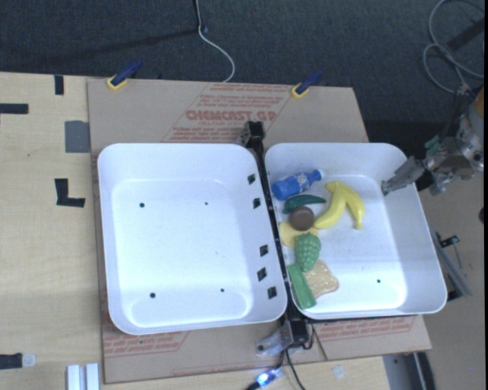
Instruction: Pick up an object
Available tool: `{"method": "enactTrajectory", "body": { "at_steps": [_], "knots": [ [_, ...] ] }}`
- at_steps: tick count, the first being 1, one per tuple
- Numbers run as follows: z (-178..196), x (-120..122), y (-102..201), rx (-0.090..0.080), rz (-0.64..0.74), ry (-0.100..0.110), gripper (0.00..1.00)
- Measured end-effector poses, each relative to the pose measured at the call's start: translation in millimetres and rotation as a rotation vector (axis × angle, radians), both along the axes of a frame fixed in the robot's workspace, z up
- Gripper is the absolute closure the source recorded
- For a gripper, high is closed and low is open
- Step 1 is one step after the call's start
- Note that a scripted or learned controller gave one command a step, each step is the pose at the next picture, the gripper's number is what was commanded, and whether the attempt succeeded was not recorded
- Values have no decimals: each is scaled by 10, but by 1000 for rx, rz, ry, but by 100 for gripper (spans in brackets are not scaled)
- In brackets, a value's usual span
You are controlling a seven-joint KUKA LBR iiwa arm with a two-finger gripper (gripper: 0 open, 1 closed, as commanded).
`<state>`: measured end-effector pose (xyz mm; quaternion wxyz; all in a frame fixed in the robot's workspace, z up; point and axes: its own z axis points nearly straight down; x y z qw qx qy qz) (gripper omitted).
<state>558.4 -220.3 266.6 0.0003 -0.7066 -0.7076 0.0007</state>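
Several toy foods lie along the left side of the right bin (407,258): a blue bottle (297,183), a yellow banana (346,203), a brown round piece (302,216), a dark green pod (311,201), a bumpy green fruit (309,249), a green cucumber (301,287) and a tan cracker (323,279). My gripper (408,179) hangs over the bin's upper right rim, to the right of the banana and apart from every object. Nothing shows in its grasp.
The left bin (179,234) stands beside the right one, joined by a black divider with clips (264,218). Both rest on a cardboard sheet (220,112) on the wooden bench. Cables (451,47) hang at the upper right, near the arm.
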Motion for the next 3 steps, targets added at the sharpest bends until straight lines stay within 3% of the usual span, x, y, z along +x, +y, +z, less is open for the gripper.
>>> {"method": "enactTrajectory", "body": {
  "at_steps": [1, 2, 3],
  "knots": [
    [-540, -419, 673, 4, 2, 8, 0],
    [-1880, -294, 748, -1, 1, 1, 0],
    [-1812, 265, 925, -1, 3, -4, 0]
  ]
}}
